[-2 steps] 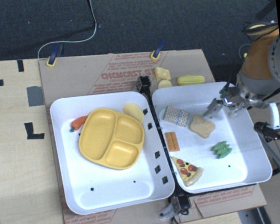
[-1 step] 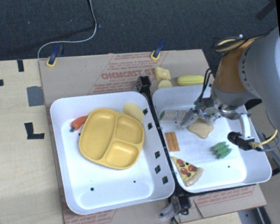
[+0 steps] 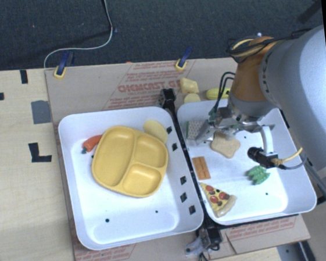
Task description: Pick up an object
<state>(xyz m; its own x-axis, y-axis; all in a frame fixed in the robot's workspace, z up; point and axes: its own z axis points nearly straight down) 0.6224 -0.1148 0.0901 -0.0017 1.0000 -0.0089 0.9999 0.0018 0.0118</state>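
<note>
**Arm low over the right bin, above a slice of bread**

The arm reaches in from three o'clock and bends down into the right bin. Its gripper sits at the bin's upper left, around eleven o'clock from the bin's middle, directly above a tan bread slice. Whether the gripper touches the bread, or how its jaws stand, I cannot tell; the wrist and cables hide them.

Also in the right bin: a grey grater-like piece just at nine o'clock of the gripper, an orange cracker below it, a pizza slice near six o'clock, and a small green toy toward the right.

The left bin holds a yellow divided plate, tilted, with an orange carrot at its ten o'clock edge and a pale yellow fruit at its one o'clock edge.

Beyond the bins at twelve o'clock, yellow pieces lie on the cardboard.
</note>
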